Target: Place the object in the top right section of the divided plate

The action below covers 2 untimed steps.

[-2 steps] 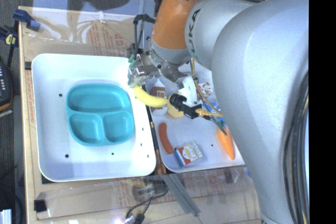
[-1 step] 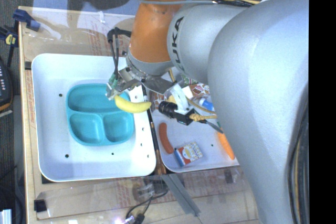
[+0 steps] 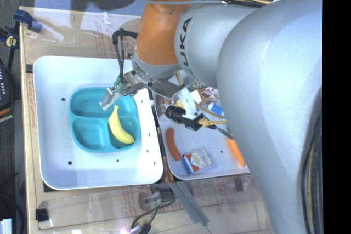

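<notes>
A blue divided plate [image 3: 88, 109] sits in the left white bin [image 3: 49, 79]. A yellow banana [image 3: 120, 127] lies in the plate's right-hand part, running from near the plate's middle down to its lower right corner. My gripper [image 3: 112, 97] hangs over the plate's upper right area, right at the banana's upper tip. From this slant I cannot see whether it touches the banana. The grey arm with its orange band [image 3: 159, 35] reaches in from the right and hides the top of the right bin.
The right white bin [image 3: 211, 173] holds a reddish sausage [image 3: 173, 144], an orange carrot [image 3: 236, 153], a small printed packet [image 3: 197, 160] and several colourful items [image 3: 209, 100] partly under the wrist. A raised rim [image 3: 151, 129] separates the two bins.
</notes>
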Tool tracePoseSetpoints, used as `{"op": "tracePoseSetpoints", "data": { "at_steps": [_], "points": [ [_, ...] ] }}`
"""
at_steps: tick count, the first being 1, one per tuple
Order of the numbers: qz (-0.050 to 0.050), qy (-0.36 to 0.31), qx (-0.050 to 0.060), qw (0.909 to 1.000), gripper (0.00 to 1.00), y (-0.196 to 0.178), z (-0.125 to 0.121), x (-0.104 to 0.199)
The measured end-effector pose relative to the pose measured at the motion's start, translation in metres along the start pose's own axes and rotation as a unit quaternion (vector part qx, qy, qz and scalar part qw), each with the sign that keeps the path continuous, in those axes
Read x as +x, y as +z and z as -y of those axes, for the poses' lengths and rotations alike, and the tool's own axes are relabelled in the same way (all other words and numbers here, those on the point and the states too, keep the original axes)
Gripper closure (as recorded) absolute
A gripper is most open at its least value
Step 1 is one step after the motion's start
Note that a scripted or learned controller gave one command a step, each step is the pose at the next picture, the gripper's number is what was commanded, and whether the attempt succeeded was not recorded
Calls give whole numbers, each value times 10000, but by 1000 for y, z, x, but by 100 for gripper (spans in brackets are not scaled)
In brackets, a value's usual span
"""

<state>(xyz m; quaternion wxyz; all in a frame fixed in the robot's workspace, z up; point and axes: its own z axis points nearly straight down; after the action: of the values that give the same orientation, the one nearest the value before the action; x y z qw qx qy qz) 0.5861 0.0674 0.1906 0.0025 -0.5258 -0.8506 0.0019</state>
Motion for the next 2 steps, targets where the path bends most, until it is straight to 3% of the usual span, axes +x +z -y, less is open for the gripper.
{"op": "tracePoseSetpoints", "data": {
  "at_steps": [1,2],
  "points": [
    [16,790,-48,9969,0,89,-46,62],
    [3,1439,-25,9896,0,-43,-58,113]
  ]
}}
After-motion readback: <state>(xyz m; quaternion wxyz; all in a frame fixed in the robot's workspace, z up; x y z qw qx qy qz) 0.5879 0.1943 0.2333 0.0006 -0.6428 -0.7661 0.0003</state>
